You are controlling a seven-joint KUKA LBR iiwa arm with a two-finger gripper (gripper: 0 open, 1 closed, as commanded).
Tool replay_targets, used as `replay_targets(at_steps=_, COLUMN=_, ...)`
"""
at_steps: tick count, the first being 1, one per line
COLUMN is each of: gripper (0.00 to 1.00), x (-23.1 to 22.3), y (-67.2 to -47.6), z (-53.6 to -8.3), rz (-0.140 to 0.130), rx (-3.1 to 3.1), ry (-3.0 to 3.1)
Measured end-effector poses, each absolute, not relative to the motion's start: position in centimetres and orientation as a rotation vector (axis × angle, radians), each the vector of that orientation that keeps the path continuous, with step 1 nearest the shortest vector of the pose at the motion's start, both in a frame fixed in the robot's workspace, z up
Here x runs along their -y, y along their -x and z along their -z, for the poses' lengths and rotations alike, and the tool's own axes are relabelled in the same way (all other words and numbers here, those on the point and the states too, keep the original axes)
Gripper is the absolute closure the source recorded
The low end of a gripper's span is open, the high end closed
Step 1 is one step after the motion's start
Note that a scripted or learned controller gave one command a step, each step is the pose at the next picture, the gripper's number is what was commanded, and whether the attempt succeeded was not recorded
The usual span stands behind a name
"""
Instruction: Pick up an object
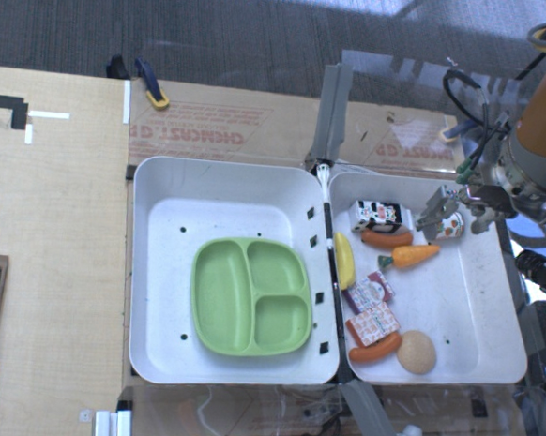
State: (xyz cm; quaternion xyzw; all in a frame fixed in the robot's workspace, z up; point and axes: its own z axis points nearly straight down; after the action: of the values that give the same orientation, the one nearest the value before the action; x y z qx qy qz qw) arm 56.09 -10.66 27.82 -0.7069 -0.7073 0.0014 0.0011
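The right bin [478, 304] holds several toy foods: a black-and-white carton [379, 213], a red-brown sausage [386, 238], an orange carrot [413, 256], a yellow banana [344, 258], a pink packet [375, 290], a red-and-white packet [371, 322], another sausage [374, 348] and a tan round item [417, 352]. My gripper [456, 217] hangs over the bin's back right part, open. A small white-and-red item [453, 227] shows between its spread fingers, just above the carrot's tip. I cannot tell whether the fingers touch it.
A green divided plate [253, 295] lies in the left bin [157, 250]. A grey divider post [332, 114] rises between the bins at the back. Cables hang beside the arm at the upper right. The wooden bench top [49, 195] stretches left.
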Motion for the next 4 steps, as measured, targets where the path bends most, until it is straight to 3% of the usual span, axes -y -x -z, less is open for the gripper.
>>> replay_targets(at_steps=1, gripper=0.00, x=12.6, y=-56.6, z=-30.5, rz=-0.001, rx=2.541, ry=1.850)
replay_targets(at_steps=2, gripper=0.00, x=11.4, y=-55.9, z=-18.4, rz=-0.003, rx=2.492, ry=1.909)
replay_targets(at_steps=3, gripper=0.00, x=11.1, y=-56.9, z=-9.6, rz=0.005, rx=2.498, ry=1.915)
replay_targets(at_steps=4, gripper=1.00, x=11.1, y=-57.0, z=-10.6, rz=0.009, rx=2.494, ry=1.920)
